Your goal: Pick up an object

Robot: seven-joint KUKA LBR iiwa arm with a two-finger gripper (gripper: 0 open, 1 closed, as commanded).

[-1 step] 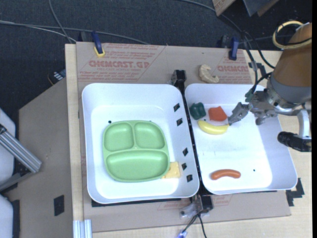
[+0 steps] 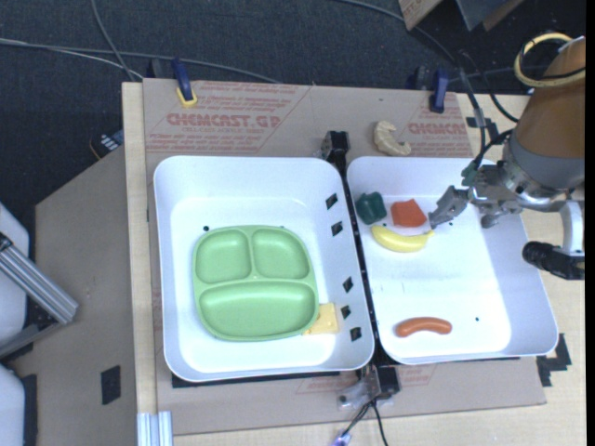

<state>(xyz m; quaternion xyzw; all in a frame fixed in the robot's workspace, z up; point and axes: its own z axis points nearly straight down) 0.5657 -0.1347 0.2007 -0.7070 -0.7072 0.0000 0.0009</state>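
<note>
In the right bin (image 2: 483, 286) lie a dark green block (image 2: 371, 207), a red-orange piece (image 2: 408, 214), a yellow banana (image 2: 402, 241) and an orange-red sausage (image 2: 424, 326). My gripper (image 2: 466, 216) hangs over the bin's upper right part, just right of the red-orange piece. It is open and nothing sits between its fingers. Its left fingertip (image 2: 441, 215) is close beside the red-orange piece and the banana's right end. The grey arm with its orange band (image 2: 556, 110) comes in from the right.
The left bin (image 2: 177, 249) holds a green divided plate (image 2: 254, 282) with a small yellow piece (image 2: 324, 320) at its lower right corner. A beige object (image 2: 391, 137) lies on the board behind the right bin. Blue clamps (image 2: 185, 89) hold the board's back edge.
</note>
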